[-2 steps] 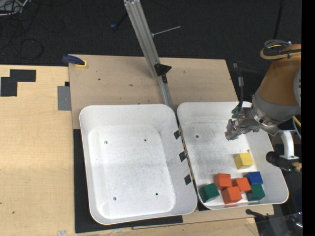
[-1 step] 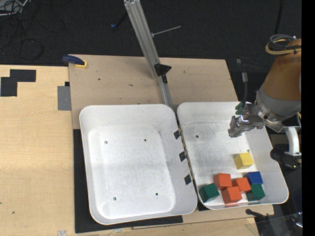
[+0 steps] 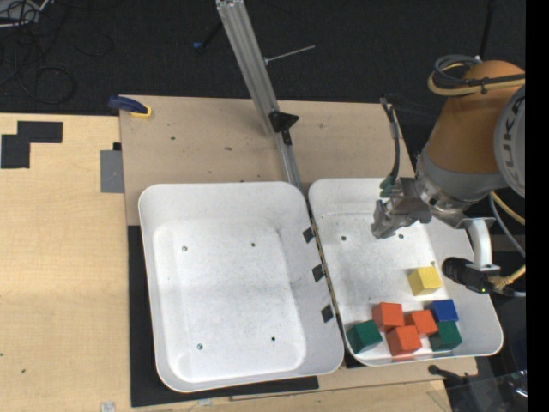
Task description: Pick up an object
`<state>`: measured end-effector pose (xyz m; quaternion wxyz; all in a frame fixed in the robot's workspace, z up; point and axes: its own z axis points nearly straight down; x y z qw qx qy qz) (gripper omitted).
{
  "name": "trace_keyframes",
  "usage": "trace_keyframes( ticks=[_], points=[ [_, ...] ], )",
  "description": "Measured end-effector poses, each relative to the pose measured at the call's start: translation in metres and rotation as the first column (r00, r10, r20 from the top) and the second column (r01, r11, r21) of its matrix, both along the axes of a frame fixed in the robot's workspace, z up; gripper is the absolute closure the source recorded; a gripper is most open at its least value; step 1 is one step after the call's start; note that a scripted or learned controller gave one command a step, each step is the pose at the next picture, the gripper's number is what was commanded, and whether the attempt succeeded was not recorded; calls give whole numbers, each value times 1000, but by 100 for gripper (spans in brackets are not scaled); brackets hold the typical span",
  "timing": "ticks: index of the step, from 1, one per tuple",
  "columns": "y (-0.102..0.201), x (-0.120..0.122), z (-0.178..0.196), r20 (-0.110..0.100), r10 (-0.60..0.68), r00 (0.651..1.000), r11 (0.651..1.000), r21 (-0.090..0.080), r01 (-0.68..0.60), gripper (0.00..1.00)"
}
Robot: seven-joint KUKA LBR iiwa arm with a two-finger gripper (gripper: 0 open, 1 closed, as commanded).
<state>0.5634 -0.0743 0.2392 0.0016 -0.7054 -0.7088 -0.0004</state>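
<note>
A bare aluminium rail (image 3: pixel 254 71) slants across the wooden surface (image 3: pixel 206 140) toward the seam between the two bins, with a black bracket (image 3: pixel 283 121) partway down it. A blue-and-yellow clamp (image 3: pixel 130 106) (small, at the far-left edge) grips the surface. Black cables (image 3: pixel 34 11) lie beyond.

Two shallow white plastic bins (image 3: pixel 227 200) (image 3: pixel 360 197); three orange cubes (image 3: pixel 388 314) (image 3: pixel 421 321) (image 3: pixel 403 340), two green cubes (image 3: pixel 364 335) (image 3: pixel 446 339), one yellow cube (image 3: pixel 424 280), one blue cube (image 3: pixel 443 310).
</note>
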Motion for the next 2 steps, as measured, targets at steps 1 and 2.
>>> trace_keyframes(
  ticks=[1, 2],
  points=[
    [61, 2, -6, -2, 1, 1000, 1000, 0, -1, 100],
    [110, 6, -7, -2, -1, 1000, 1000, -1, 1, 100]
  ],
)
